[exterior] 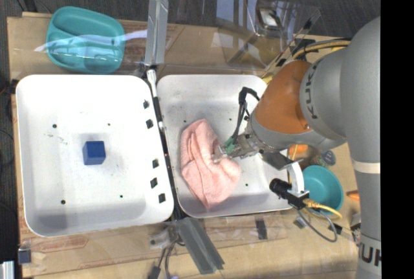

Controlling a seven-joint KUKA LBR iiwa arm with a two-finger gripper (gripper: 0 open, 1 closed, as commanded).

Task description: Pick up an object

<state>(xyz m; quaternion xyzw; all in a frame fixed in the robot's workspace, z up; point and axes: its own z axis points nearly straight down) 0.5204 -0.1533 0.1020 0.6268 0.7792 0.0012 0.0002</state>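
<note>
A crumpled pink cloth (204, 164) lies in the right bin (194, 93), toward its front left. My gripper (222, 151) is low over the cloth's right edge, reaching in from the right under the orange band, and its tip touches the fabric. A small blue cube (94, 152) sits alone in the left bin (77, 93), far from the gripper.
A teal plastic dish (84, 38) lies on the bench behind the left bin. A teal bowl (323, 186) and cables sit to the right of the right bin. A ridge with black clips (155, 142) divides the two bins.
</note>
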